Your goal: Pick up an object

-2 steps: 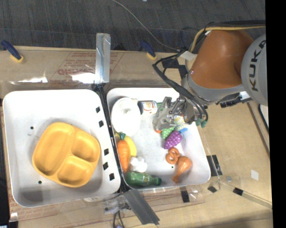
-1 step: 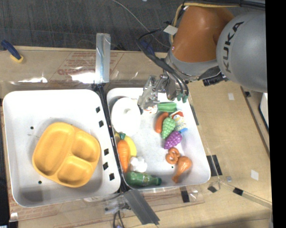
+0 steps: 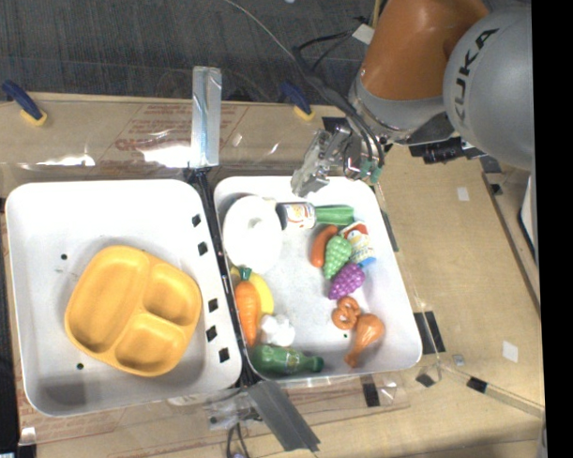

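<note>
My end effector (image 3: 315,172) hangs empty, fingers apart, at twelve o'clock — I'd descend squarely over the small white-labelled jar (image 3: 295,215).

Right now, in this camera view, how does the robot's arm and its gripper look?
The arm is a thick, rounded grey body with dark "KUKA" lettering on its shell. Above the wrist sits a broad orange band. Below it, the gripper is a small metallic grey assembly with thin silver fingers. Dark cables run behind the arm near the top of the view.
</note>
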